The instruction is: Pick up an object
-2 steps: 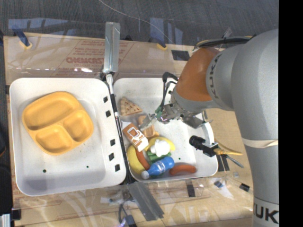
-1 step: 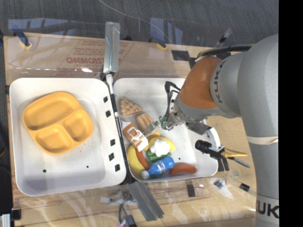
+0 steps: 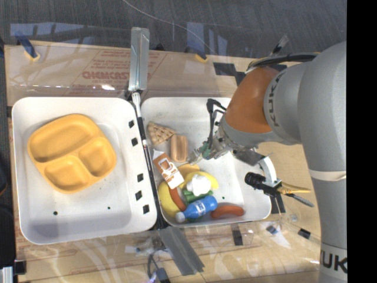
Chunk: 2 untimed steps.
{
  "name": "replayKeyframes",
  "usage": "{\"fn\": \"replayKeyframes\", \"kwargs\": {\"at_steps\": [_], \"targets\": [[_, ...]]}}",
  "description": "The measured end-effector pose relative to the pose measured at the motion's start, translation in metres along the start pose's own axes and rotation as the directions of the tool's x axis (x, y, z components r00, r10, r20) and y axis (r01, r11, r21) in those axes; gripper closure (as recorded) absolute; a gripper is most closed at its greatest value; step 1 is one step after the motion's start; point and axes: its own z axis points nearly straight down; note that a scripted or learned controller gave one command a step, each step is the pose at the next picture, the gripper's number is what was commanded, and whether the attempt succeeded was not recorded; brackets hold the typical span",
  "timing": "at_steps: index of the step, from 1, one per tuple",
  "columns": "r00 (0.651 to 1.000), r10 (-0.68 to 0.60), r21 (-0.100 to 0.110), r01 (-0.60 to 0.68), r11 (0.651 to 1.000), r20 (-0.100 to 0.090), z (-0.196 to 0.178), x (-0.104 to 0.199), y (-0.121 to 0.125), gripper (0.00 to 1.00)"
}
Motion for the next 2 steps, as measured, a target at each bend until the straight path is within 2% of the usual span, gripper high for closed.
{"fn": "replayKeyframes", "kwargs": {"at_steps": [1, 2], "targets": [[0.925, 0.381, 0.000, -0.381, 0.925, 0.000, 0.012, 0.039, 0.023, 1.00], [0.869, 0.495, -0.001, -0.495, 0.869, 0.002, 0.010, -0.048, 0.041, 1.00]]}}
